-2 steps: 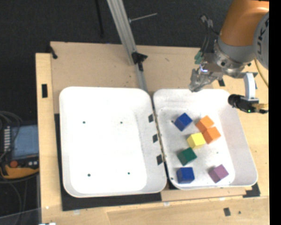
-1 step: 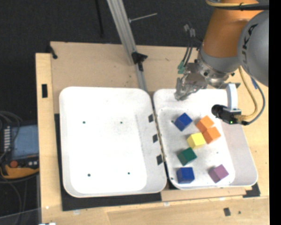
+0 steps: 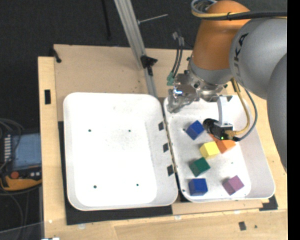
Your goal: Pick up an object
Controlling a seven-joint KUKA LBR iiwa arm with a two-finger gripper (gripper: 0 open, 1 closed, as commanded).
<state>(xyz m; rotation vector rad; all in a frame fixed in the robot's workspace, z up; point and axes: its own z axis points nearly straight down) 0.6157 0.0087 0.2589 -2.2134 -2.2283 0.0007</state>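
The right bin [image 3: 255,154] holds several small blocks: a blue one [image 3: 194,129] near its upper left, a yellow one [image 3: 209,149] touching an orange one [image 3: 226,145], a green one [image 3: 199,166], a second blue one [image 3: 198,186] at the front, and a purple one [image 3: 233,184]. My gripper [image 3: 176,100] hangs over the bin's back left corner, up and to the left of the first blue block and apart from it. No block shows in it.
The left bin [image 3: 112,149] lies beside the right one, their rims meeting along a divider with black clips [image 3: 166,146]. A slanted metal pole [image 3: 135,39] rises behind the bins. A black cable plug [image 3: 216,128] hangs near the orange block.
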